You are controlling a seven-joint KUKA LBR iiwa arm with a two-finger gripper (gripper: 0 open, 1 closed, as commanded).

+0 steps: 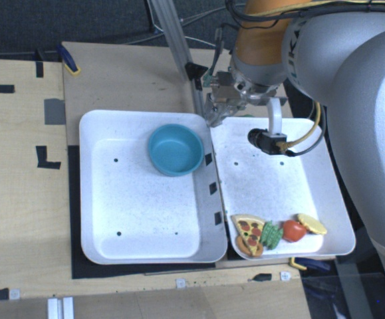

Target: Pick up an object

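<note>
A blue bowl (175, 149) stands upright in the far right part of the left bin (135, 211). In the near corner of the right bin (265, 185) lie a toy pizza slice (247, 234), a green leafy piece (270, 233), a red tomato (294, 230) and a yellow piece (312, 224), packed close together. My gripper (217, 113) hangs over the far end of the wall between the two bins, just right of the bowl and above its rim level. Nothing shows in its grasp.
A black cylinder with a yellow cable (266, 141) hangs off the wrist over the right bin's far part. A grey metal post (172, 25) slants up behind the bins. The big grey arm body covers the right side.
</note>
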